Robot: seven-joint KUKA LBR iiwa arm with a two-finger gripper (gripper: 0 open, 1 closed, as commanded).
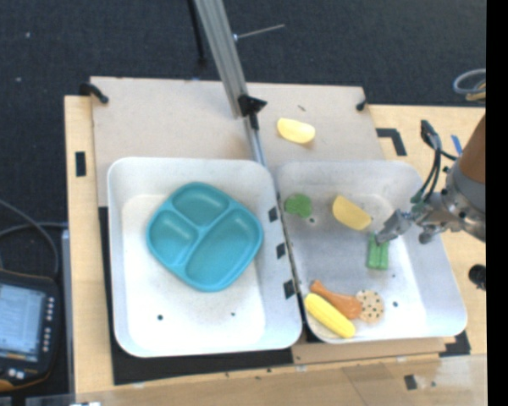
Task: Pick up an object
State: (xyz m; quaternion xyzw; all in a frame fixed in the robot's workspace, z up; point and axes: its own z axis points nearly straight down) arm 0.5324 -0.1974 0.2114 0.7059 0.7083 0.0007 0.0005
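1. Dark carpet surrounds my desk [85,227]; the left bin [127,311] carries a blue divided plate [205,236].
2. In the right bin [432,303], a green block [378,255] lies near the right edge, long axis roughly upright.
3. My hand [389,232] sits just above it; I cannot tell its state.

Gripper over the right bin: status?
Gripper low in right white bin, at top end of green rectangular block. Grasp unconfirmed. Yellow rounded piece close alongside.
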